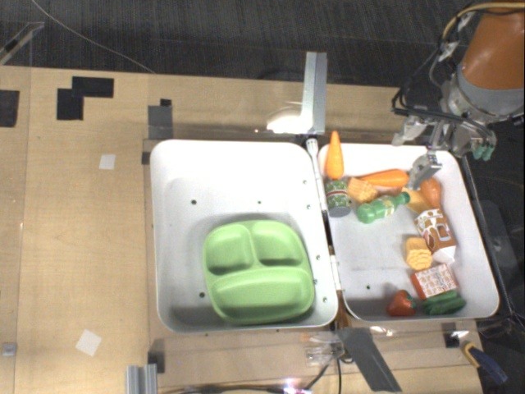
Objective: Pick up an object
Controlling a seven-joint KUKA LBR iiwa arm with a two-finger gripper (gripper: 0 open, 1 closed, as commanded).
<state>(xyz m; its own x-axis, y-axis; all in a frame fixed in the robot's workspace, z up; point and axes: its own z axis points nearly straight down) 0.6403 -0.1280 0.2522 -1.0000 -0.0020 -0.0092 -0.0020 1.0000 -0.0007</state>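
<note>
From my feed the light was even and fairly bright, coming from overhead. A hot glare spot blew out on the surface (285, 123) just behind the left bin (176, 175). The green tray (258, 271) threw a soft shadow to its left. The whole picture looked slightly soft and grainy, and the dark floor (205, 15) up top stayed dim.

No text can be read: the printed faces of the small red-and-white carton (434, 281) and brown-and-white packet (435, 229) are too blurred.
</note>
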